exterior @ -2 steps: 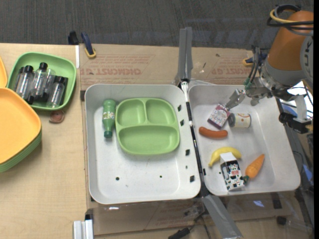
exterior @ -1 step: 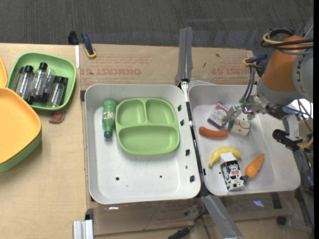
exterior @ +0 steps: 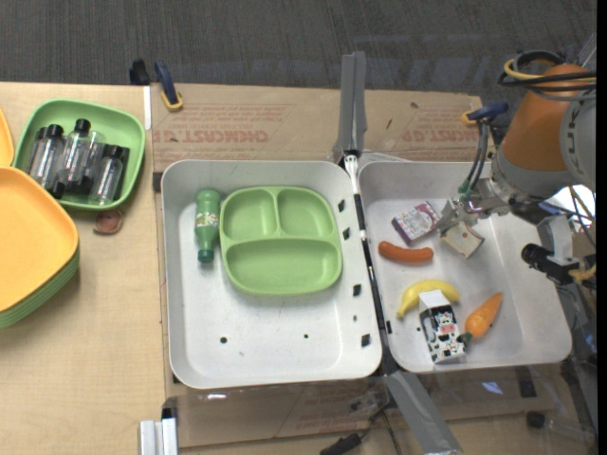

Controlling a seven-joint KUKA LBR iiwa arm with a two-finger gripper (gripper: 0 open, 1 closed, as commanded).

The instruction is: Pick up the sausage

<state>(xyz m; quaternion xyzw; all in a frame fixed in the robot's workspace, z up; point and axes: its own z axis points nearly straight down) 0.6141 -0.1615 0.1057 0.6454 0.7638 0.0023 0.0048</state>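
1. White plastic forms the right bin (exterior: 545, 344), and at its near edge lie a small printed carton (exterior: 443, 328), a banana (exterior: 425, 295) touching it, and a carrot (exterior: 483, 315) just beside.
2. Further in, the sausage (exterior: 406, 251) lies flat on the bin floor, near the bin's left wall, apart from the banana and from the purple-and-white packet (exterior: 414, 222) beyond it.
3. Right of the sausage, the pincer (exterior: 462, 227) hangs low over the bin with a pale, boxy shape at its tip; I cannot tell how its fingers stand, nor whether that shape is part of it or something else.
4. Nothing of the sausage sits at the pincer, so the step in hand looks like the approach, with the grasp not yet made.
5. Next, the tip would need to shift left over the sausage's middle, line up across its short width, and descend without nudging the packet.
6. Farther left, the other bin (exterior: 275, 349) carries a green divided tray (exterior: 281, 238) and a green bottle (exterior: 207, 223).
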